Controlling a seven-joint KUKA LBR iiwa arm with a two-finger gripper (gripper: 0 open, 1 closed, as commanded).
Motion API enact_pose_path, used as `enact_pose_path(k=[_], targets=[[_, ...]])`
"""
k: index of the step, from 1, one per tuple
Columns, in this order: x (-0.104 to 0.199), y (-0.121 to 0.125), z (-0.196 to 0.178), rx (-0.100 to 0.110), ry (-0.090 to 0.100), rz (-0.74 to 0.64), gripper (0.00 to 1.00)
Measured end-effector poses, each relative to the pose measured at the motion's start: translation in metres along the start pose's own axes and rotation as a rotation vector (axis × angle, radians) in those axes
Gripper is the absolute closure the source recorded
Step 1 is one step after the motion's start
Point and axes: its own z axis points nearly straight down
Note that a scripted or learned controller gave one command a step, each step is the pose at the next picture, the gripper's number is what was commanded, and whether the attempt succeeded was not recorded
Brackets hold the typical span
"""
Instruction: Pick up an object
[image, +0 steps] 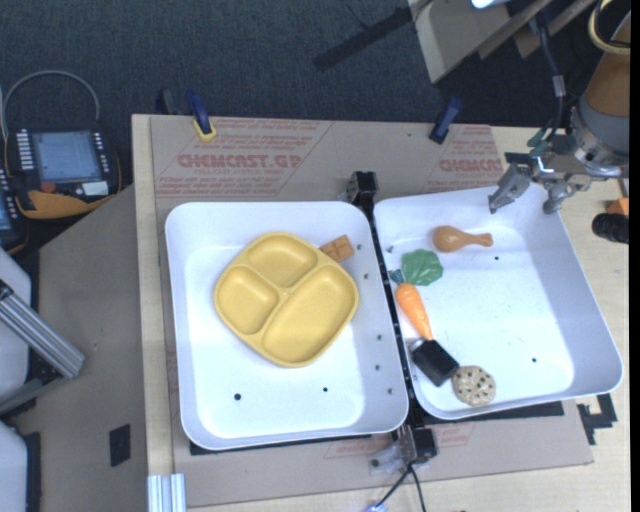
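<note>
Cardboard-covered tabletop (300, 150) carries two white bins. Left bin (200, 380): yellow divided plate (287, 298), small brown block (338, 247). Right bin (560, 330): orange carrot (414, 310), green leaf (420, 267), drumstick (460, 238), black block (434, 361), cookie (473, 384). Open end effector (527, 192) hovers over its far edge, nothing between its fingers.

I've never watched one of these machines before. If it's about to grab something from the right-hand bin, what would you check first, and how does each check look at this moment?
1. Gripper open with nothing between its fingers: ok.
2. Gripper above the right bin: ok, it hangs over the far rim.
3. A target lying free: ok, the drumstick sits apart from the other items.
4. Carrot free to grasp: not ok, it touches the green leaf and lies near the black block.
5. Cookie free: not ok, it lies against the black block.
6. Gripper height above the bin: cannot tell.
</note>
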Motion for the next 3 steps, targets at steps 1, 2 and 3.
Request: enact_pose_path(k=[1, 2, 3], targets=[[0.001, 0.003, -0.009, -0.015, -0.003, -0.003, 0.00], [0.000, 0.003, 0.055, -0.008, -0.002, -0.003, 0.00], [-0.008, 0.009, 0.110, -0.009, -0.002, -0.002, 0.00]])
